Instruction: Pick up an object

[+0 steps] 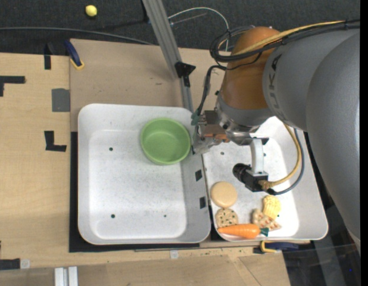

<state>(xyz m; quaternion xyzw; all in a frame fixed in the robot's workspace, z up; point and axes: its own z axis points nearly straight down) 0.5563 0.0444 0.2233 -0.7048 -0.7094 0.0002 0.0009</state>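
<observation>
Green bowl [165, 140] sat upright in left bin [100, 177] at its far right corner, gripper [206, 137] beside it over the bins' shared edge, grip state unclear, toy foods [243, 216] clustered in right bin [303, 219].

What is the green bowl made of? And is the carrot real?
The green bowl looks like smooth matte plastic: one even colour, soft sheen. The carrot is probably a plastic toy, since its orange is uniform and slightly glossy, though I can't be certain from here.
</observation>
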